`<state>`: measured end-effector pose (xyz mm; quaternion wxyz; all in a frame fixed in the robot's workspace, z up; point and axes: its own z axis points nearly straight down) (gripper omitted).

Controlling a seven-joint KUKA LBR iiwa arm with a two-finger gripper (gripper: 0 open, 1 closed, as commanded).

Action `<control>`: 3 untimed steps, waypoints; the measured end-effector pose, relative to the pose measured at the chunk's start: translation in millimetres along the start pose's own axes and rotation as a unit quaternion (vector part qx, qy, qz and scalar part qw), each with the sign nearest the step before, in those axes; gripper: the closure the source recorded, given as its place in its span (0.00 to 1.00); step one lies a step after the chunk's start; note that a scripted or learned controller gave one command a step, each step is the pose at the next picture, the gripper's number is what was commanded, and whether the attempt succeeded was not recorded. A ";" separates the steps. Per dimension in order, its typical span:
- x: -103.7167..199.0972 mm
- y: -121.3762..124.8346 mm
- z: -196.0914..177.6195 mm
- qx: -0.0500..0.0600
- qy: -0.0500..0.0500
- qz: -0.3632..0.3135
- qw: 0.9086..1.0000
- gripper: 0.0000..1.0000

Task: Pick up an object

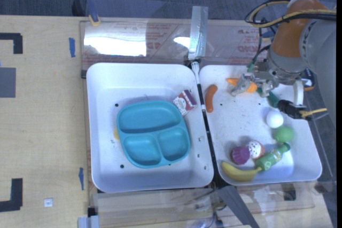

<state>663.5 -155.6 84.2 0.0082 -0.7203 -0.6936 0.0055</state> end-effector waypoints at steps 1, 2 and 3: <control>18.6 0.1 -25.4 -0.006 -0.002 0.083 0.997 0.00; 20.5 -1.4 0.2 0.002 0.001 0.083 0.997 0.00; -5.5 -4.6 0.0 -0.006 0.000 0.070 0.998 0.00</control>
